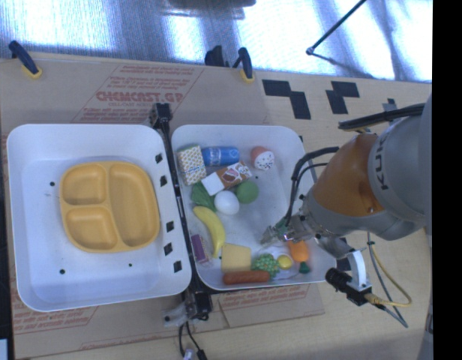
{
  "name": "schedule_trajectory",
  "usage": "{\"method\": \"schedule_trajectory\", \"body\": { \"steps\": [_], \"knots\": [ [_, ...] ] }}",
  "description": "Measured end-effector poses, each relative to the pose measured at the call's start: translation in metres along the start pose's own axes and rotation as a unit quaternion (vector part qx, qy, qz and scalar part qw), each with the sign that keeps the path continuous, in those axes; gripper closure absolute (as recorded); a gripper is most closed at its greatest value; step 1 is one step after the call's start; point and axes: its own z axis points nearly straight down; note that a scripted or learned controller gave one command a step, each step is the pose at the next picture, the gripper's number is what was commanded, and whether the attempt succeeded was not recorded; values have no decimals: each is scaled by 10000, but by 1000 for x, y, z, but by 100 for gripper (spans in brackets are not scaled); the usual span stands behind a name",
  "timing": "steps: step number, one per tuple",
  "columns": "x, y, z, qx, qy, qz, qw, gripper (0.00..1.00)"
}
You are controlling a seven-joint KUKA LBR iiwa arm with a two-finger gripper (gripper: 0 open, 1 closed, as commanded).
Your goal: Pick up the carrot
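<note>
The left bin (36, 223) holds a yellow divided plate (109, 205). The right bin (287, 137) holds a banana (211, 229), white egg (226, 202) and other toy food; the carrot (300, 250) lies at its lower right, under the gripper (285, 235), whose spread I cannot tell. Cardboard (126, 88) covers the bench.

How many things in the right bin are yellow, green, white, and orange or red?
Counting only toys I can tell apart in the right bin:
Yellow: 2, banana, cheese block
Green: 3, round one, leafy one, bumpy one
White: 1, egg
Orange or red: 2, carrot, sausage
Total: 8
</note>
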Motion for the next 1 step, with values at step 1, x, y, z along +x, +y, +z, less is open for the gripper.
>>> {"method": "schedule_trajectory", "body": {
  "steps": [1],
  "knots": [
    [5,1,-126,-2,-8,838,9965,100]
  ]
}}
